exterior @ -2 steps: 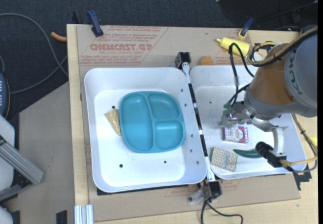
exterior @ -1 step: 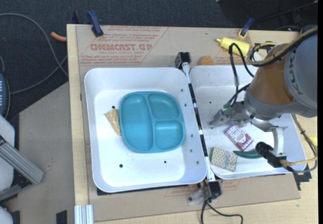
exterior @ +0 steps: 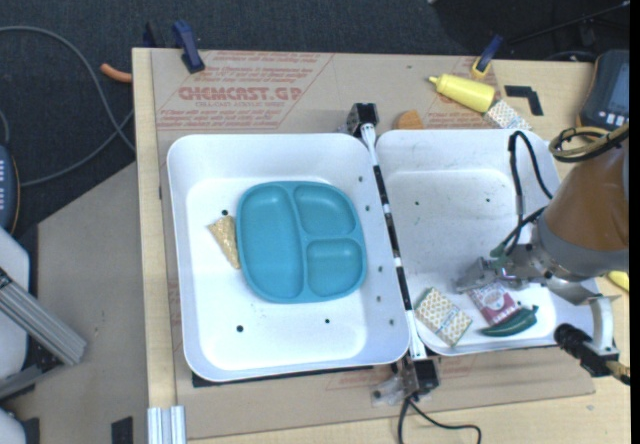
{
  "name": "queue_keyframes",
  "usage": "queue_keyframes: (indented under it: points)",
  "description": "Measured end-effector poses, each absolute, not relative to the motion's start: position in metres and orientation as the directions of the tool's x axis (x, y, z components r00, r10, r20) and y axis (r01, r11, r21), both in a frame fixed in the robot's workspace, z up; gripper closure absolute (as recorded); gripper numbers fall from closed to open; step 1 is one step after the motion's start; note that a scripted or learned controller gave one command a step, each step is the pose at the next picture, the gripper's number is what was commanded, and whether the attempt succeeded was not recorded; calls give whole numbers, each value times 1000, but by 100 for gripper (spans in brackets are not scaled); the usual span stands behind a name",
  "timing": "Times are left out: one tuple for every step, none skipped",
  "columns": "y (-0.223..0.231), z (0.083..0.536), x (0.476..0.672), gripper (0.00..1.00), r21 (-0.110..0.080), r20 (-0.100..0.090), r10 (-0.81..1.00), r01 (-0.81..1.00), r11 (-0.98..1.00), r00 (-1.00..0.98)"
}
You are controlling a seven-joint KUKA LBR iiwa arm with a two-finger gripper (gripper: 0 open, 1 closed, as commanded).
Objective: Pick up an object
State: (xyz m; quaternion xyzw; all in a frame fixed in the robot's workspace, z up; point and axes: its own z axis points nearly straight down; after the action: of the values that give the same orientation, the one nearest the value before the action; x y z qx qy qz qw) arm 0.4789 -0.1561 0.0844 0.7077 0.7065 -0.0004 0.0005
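A: Where is the arm (exterior: pixel 590 217)?

B: At the right edge of the frame, reaching over the right bin (exterior: pixel 450 182). Its gripper (exterior: pixel 490 277) hangs low over the bin's lower right part, just above a small heap of things.

A: What about the fingers?

B: I cannot tell how they stand. The metal parts blur into the clutter beneath them, and nothing is plainly between them.

A: What lies in that heap?

B: A red-and-white packet (exterior: pixel 497 305) right under the gripper, a green piece (exterior: pixel 510 324) just below it toward the bin's lower rim, and a checkered block (exterior: pixel 441 316) to their left, near the bin's lower left corner. The packet and the green piece touch or overlap; the block lies just beside them.

A: And the left bin (exterior: pixel 200 332)?

B: It holds a teal tray (exterior: pixel 300 240) with three compartments, lying flat in the middle. A tan patterned piece (exterior: pixel 226 237) sits against the tray's left edge, partly tucked under it.

A: Anything on the desk (exterior: pixel 240 92) outside the bins?

B: A yellow bottle (exterior: pixel 464 90) lies on its side at the upper right, beyond the right bin, and a blue clamp (exterior: pixel 187 46) grips the desk's upper left edge.
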Motion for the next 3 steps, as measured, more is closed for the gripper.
queue_keyframes:
  points:
    - [-162, 85, 544, 0, 1, 0, 1000, 1000, 1, -1]
    - [-125, 84, 479, 0, -1, 0, 1000, 1000, -1, 1]
    - [-137, 126, 573, 0, 2, -1, 1000, 1000, 1, -1]
